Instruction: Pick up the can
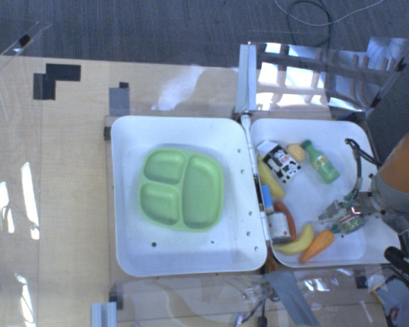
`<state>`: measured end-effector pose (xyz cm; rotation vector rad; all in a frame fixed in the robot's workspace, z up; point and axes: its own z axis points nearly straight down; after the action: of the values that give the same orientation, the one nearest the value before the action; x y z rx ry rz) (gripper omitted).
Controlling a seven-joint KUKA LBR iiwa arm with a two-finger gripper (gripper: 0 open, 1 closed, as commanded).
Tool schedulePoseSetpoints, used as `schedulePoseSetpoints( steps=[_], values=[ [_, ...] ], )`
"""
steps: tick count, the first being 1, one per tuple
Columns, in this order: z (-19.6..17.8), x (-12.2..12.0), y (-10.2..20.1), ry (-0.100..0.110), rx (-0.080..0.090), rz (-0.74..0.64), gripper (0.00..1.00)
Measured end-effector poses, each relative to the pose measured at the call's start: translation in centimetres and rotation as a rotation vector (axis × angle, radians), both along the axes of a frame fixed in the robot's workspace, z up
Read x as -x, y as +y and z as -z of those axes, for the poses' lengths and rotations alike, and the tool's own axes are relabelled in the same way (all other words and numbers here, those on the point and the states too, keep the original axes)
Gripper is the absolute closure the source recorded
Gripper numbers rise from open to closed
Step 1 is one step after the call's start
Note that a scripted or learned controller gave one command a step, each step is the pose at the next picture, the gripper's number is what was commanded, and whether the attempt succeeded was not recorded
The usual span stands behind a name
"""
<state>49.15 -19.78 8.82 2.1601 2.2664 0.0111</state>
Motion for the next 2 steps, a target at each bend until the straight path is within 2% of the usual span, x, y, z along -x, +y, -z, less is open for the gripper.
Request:
schedulePoseSetpoints(
  steps=[1, 2],
  values=[
    [-0.95, -0.26, 0.04, -0.004, 0.001, -0.003, 1.0],
    [-0.27, -0.16, -0.73, -0.004, 0.002, -0.077, 1.0]
  ],
)
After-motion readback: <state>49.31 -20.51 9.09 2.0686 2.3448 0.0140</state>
